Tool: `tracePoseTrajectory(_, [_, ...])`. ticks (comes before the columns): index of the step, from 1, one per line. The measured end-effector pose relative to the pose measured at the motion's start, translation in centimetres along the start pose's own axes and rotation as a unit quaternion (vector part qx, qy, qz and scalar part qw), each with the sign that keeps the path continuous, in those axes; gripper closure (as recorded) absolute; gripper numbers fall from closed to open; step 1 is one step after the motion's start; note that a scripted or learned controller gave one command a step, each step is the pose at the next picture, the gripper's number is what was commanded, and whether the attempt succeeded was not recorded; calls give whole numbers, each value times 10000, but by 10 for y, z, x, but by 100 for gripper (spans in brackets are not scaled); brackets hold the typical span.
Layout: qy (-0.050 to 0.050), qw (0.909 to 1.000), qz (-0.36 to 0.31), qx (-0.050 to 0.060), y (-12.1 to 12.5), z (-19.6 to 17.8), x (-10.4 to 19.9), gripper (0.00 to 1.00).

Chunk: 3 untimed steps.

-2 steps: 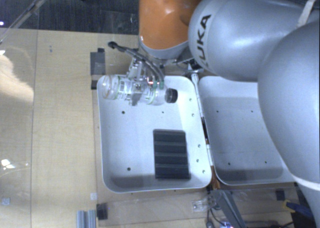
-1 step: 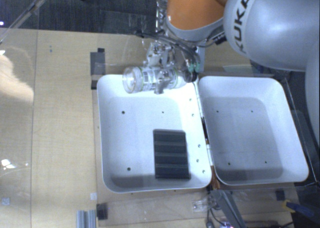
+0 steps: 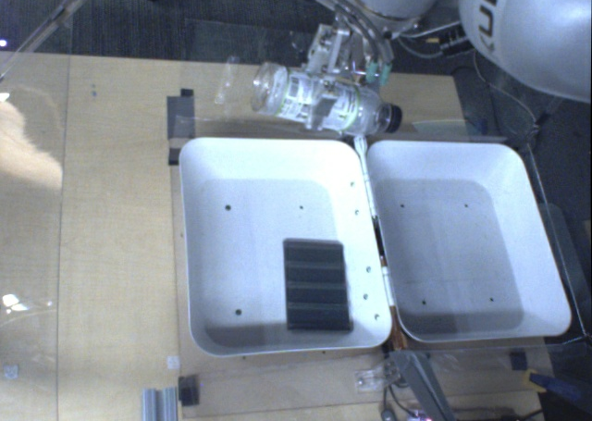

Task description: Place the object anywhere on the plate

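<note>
The clear plastic bottle (image 3: 314, 103) hangs up at twelve o'clock, above the far rims of both bins, lying on its side with its dark cap pointing toward three o'clock and its base toward nine; the claw (image 3: 338, 60) sits right on top of it, its metal fingers coming down onto the bottle's middle from the twelve o'clock side, closed in on the clear body so the bottle is pinched between them; the arm (image 3: 518, 12) looms in from the two o'clock corner, grey shell, orange band bright above the wrist; white letters read "KU" on that shell, cut off by the frame's top edge; the bottle's label is too blurred to read. Down at six o'clock from the claw, the left bin (image 3: 199, 253) holds a dark ribbed rectangular plate (image 3: 315, 285), lying flat near the bin's near wall, well apart from the bottle; the right bin (image 3: 546, 253) lies at four o'clock from the claw, touching the left bin along their shared edge.
</note>
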State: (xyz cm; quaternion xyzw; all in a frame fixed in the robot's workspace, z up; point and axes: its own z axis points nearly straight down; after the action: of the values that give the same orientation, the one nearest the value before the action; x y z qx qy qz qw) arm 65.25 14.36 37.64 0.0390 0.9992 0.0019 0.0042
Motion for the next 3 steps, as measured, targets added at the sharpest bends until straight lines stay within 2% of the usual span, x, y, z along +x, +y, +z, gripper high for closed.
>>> tracePoseTrajectory(1, [25,9786,-2059,-3,-15,98,34,100])
tracePoseTrajectory(2, [17,9784,-2067,-9,92,120,16,100])
tracePoseTrajectory(3, [4,9920,-1262,-2,32,35,14,100])
